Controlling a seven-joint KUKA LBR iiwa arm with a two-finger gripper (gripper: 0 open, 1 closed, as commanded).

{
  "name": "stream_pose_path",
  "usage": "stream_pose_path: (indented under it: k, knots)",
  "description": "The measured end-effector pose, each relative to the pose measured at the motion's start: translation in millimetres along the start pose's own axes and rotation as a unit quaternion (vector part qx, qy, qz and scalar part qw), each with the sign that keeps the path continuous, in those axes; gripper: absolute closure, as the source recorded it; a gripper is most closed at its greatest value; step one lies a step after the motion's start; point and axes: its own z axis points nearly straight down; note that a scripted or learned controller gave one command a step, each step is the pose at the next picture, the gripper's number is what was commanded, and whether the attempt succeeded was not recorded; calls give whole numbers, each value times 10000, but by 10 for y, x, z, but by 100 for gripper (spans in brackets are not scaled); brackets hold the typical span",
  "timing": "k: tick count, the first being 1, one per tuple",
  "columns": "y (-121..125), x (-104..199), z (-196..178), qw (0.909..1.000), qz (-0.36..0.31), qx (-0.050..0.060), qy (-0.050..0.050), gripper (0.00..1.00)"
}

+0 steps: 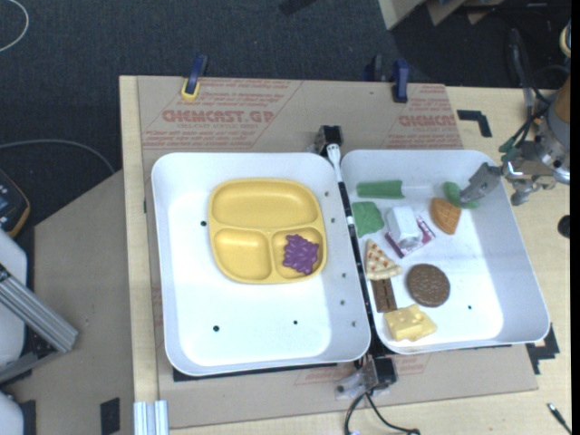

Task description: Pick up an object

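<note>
The desk (145,243) carries two shallow white bins side by side. The left bin (181,315) holds a yellow divided tray (258,211), and a purple grape cluster (301,254) lies in the tray's near-right compartment. The right bin (507,279) holds the loose objects: a green bar (379,189) at the far left, a green block (367,217) just near of it, a white packet (405,227) with red markings toward the middle, a pizza slice (381,261), a dark chocolate bar (384,293), a round brown cookie (428,285), a yellow cheese wedge (410,323) at the near side, and an orange ridged item (444,216) at the far right with a small green piece (451,191) just beyond it. The arm enters from the right edge, and the end effector (478,187) sits over the far right part of the right bin, just beside the orange ridged item. Whether its fingers are apart or together cannot be told, and no object is visibly between them.
</note>
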Motion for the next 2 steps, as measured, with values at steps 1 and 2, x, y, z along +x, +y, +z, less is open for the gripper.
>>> stream_pose_path:
  k: [1,2]
  knots:
    - [29,4,-80,10000,-17,-69,-17,0]
    - [76,49,539,10000,-21,-36,-3,0]
